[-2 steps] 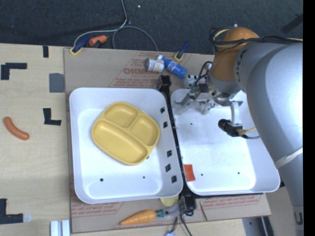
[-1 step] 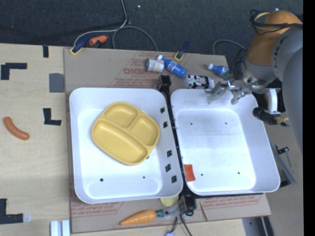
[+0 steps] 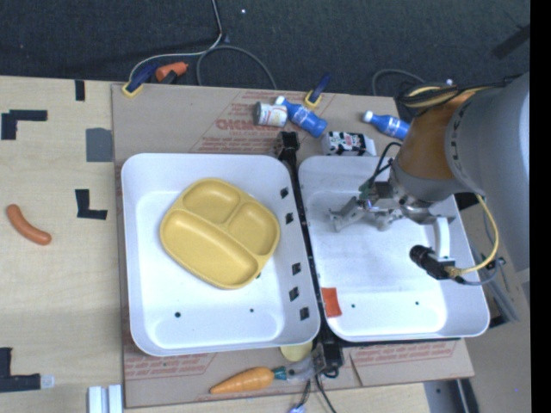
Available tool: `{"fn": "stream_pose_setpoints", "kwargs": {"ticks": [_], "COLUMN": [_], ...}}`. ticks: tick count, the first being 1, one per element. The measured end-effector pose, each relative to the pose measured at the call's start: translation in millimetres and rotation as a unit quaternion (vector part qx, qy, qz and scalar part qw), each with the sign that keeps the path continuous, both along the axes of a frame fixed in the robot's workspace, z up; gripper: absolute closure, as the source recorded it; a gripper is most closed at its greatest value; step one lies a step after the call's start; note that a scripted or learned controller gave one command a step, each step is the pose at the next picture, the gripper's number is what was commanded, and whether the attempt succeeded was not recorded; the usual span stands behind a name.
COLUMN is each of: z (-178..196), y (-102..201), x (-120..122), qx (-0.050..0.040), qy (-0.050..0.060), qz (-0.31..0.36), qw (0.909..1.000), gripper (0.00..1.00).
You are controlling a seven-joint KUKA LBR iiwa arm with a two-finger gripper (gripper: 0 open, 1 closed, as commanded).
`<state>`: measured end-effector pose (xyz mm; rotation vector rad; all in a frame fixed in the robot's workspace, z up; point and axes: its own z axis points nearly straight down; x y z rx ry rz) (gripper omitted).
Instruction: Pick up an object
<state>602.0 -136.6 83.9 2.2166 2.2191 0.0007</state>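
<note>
- Gripper (image 3: 343,217) low in the right bin (image 3: 387,317), far-left part; cannot tell its state.
- Yellow plate (image 3: 221,231) lies in the left bin (image 3: 142,231), well left of the gripper, beyond the divider.
- Carrot (image 3: 243,380) on the bench, near side.

The pale wooden worktop (image 3: 52,153) carries a brown cardboard sheet (image 3: 198,119) on which two shallow white bins (image 3: 138,231) sit side by side. An orange sausage-shaped toy (image 3: 27,224) lies on the bare wood at left. A toy carrot (image 3: 243,379) rests on the cardboard's near edge, with blue-and-white bottles (image 3: 297,115) along its far edge.
</note>
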Motion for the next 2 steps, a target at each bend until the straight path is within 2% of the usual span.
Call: {"fn": "stream_pose_setpoints", "kwargs": {"ticks": [1, 2], "z": [1.4, 1.7], "y": [37.3, 36.8], "x": [69.6, 66.9], "qx": [0.0013, 0.0007], "qy": [-0.001, 0.001], "qz": [0.002, 0.0], "qw": [1.0, 1.0], "gripper": [0.0, 0.0]}}
